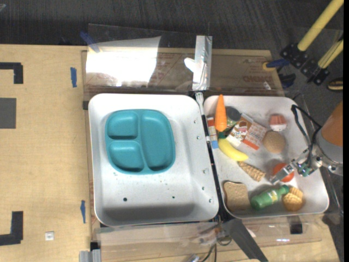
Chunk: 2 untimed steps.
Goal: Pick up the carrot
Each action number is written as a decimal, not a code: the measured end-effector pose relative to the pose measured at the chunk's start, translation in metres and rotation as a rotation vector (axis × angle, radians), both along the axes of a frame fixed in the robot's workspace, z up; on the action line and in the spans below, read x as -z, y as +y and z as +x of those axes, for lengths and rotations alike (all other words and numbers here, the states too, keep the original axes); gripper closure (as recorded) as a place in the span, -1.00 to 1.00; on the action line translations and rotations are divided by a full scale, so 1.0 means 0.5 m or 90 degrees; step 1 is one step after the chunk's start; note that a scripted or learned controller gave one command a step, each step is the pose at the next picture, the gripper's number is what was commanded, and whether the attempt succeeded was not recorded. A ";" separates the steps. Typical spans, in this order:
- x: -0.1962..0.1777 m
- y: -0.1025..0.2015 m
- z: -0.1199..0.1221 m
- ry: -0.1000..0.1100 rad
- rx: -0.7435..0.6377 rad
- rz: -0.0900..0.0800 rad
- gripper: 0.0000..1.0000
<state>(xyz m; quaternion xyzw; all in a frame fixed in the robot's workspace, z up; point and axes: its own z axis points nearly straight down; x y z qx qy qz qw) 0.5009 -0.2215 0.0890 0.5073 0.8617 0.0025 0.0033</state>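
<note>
The carrot (220,113) is orange with a green top and lies upright along the left wall of the right bin (319,201), near its far corner. My gripper (300,167) reaches in from the right edge and hangs low over the bin's right side, far from the carrot. It is close to a small red and white toy (282,172). Nothing can be seen held in it.
The right bin also holds a banana (233,150), a snack packet (248,134), a brown egg-like toy (274,142), a bread slice (235,195), a green bottle (268,197) and a corn piece (293,199). A teal divided plate (140,141) sits in the left bin (109,201).
</note>
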 end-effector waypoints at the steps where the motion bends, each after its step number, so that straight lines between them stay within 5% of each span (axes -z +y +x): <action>1: -0.023 -0.001 0.004 -0.004 -0.001 -0.003 1.00; 2: -0.160 0.041 -0.038 0.001 -0.224 -0.004 1.00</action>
